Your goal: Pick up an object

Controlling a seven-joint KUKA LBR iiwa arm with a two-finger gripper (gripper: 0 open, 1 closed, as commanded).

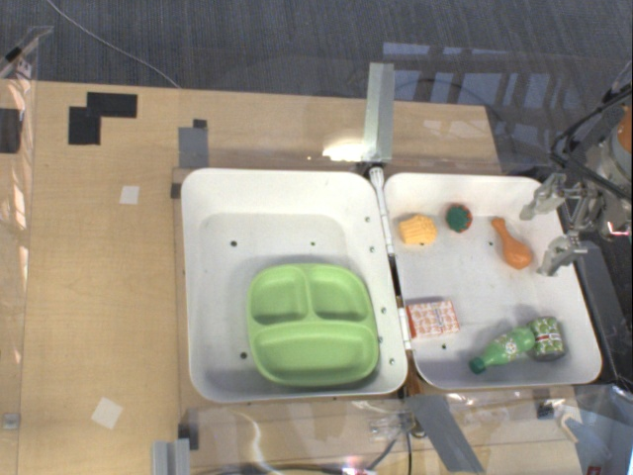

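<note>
The right bin (465,364) holds several items: a yellow corn-like piece (417,230), a small dark green round piece (458,217), an orange chicken-leg shape (511,244), a red-and-white patterned packet (432,318) and a green bottle (516,344) lying on its side. My gripper (554,228) hovers at the bin's right edge, just right of the orange piece. Its two fingers (540,202) stand apart, open, with nothing between them.
The left bin (213,216) carries a green divided tray (312,323) in its near half. A metal post (379,117) rises behind the seam between the bins. Black markers (99,115) lie on the wooden bench at far left.
</note>
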